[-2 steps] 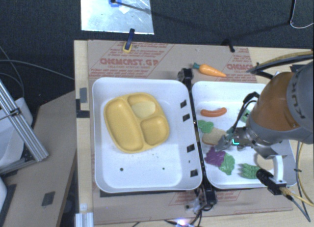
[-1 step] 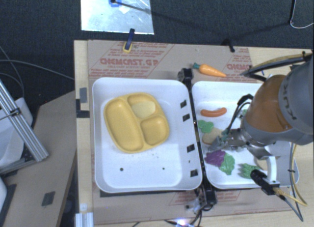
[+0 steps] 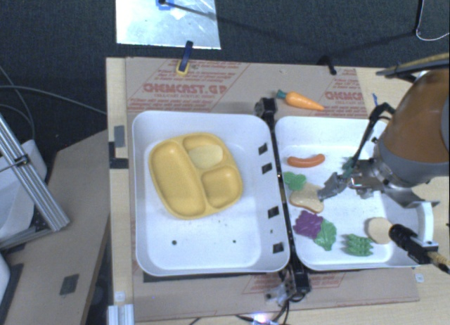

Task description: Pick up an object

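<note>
My gripper (image 3: 330,190) reaches in from the right over the right bin (image 3: 337,128), low above the bin floor. Its tip sits just right of a beige toast-shaped piece (image 3: 306,200), and whether it touches is unclear. An orange sausage (image 3: 306,160) lies behind it, with a small green piece (image 3: 294,181) to the left. In front lie a purple piece (image 3: 308,224), a green broccoli-like piece (image 3: 325,235), another green piece (image 3: 357,246) and a pale potato-like piece (image 3: 378,230). The arm hides part of the bin's right side.
The left bin (image 3: 151,246) holds a yellow compartment plate (image 3: 176,183) with a pale item (image 3: 204,155) in one section. A toy carrot (image 3: 299,100) lies on the cardboard behind the right bin. A black latch strip (image 3: 275,183) runs between the bins.
</note>
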`<state>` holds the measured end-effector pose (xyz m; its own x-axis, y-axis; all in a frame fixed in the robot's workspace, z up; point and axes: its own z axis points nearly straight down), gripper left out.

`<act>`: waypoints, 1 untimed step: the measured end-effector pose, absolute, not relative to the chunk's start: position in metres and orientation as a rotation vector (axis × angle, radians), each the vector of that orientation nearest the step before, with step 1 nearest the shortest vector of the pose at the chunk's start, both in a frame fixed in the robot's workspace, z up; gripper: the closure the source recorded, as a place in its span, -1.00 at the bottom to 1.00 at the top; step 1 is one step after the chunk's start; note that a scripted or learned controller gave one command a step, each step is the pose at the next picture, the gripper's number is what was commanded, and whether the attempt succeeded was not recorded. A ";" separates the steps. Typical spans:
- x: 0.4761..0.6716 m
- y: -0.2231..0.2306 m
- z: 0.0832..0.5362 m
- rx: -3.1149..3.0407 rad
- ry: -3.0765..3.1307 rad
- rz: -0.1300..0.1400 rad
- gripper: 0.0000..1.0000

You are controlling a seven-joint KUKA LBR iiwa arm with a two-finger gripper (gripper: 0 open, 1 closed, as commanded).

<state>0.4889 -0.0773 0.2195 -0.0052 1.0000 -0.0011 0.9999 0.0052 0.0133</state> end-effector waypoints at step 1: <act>0.498 -0.097 0.119 2.225 2.224 -0.006 -1.00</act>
